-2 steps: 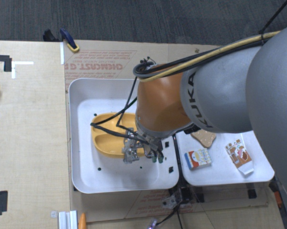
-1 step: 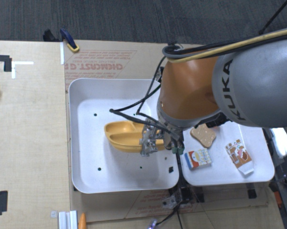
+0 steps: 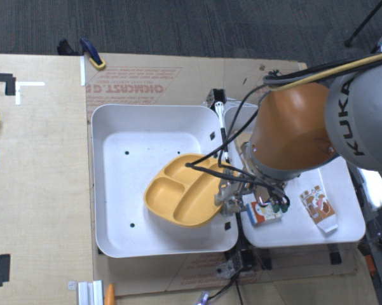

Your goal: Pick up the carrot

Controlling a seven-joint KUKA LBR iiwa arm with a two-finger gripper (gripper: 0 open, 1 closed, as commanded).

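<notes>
Carrot: I cannot tell where it lies. My guess is that it sits hidden under my bulky grey wrist with its orange band (image 3: 292, 129), which covers the seam between the two bins. I expect a carrot to be light, stiff and smooth, tapered, and inclined to roll. So I would take it across its thicker middle, squarely, and not at the thin tip where it could squirt free. My gripper (image 3: 230, 199) hangs low over the right edge of a yellow plastic plate with three compartments (image 3: 178, 192). Whether it is spread or closed I cannot tell, because cables and shadow cover it. The plate rests tilted in the left shallow white bin (image 3: 114, 170). The right shallow white bin (image 3: 349, 230) holds a small red and white carton (image 3: 265, 213) and, well apart from it, a flat white printed packet (image 3: 318, 208). Both bins sit on brown cardboard (image 3: 133, 84) on a pale wooden worktop (image 3: 38, 202), beyond which is dark carpet. A small orange tip (image 3: 108, 291) at the near edge is too small to identify.
</notes>
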